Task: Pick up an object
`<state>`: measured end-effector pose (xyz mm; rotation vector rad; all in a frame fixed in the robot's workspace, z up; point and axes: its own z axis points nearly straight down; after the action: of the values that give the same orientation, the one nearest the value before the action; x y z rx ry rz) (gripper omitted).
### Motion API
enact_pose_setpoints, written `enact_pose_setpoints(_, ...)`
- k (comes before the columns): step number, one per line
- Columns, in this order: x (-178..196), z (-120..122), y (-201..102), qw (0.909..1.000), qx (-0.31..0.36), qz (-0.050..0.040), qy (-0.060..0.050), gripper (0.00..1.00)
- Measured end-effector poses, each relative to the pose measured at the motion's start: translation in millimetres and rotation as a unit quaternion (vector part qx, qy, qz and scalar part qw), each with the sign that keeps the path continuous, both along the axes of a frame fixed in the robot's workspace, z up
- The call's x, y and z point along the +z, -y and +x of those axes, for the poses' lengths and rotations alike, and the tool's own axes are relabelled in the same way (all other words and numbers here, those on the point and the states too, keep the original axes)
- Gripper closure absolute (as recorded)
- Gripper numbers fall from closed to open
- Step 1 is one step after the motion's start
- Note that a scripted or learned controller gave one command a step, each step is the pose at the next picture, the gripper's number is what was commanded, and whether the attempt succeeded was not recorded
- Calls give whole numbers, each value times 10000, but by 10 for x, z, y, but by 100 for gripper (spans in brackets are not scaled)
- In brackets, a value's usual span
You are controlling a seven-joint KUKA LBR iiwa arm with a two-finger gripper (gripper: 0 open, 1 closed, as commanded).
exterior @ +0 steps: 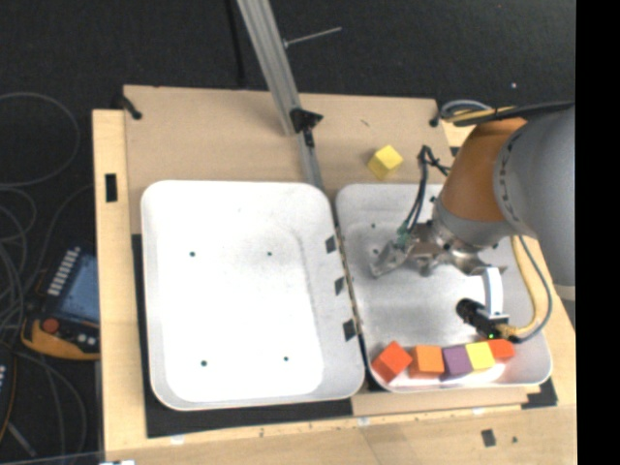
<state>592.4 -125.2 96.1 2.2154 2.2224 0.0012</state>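
Metal gripper (386, 257) low over the right bin (407, 303), too small and dark to tell its grip. Along the near wall, a row of blocks: orange block (392, 359), another orange, purple, yellow, red. Yellow cube (386, 160) on the far bench.

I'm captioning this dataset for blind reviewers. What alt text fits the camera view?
A grey robot arm with an orange band reaches from the right over the right white bin, its claw low above the bin floor. A row of coloured blocks lines that bin's near edge; a yellow block sits on the bench behind it, beside the left bin.
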Motion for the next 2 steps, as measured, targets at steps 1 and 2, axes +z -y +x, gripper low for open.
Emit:
enact_pose_setpoints(1, 64, -1024, -316, 10000, -25, 16, -41, 0)
enact_pose_setpoints(2, 1050, -1063, -633, 10000, 13, 10, 30, 0)
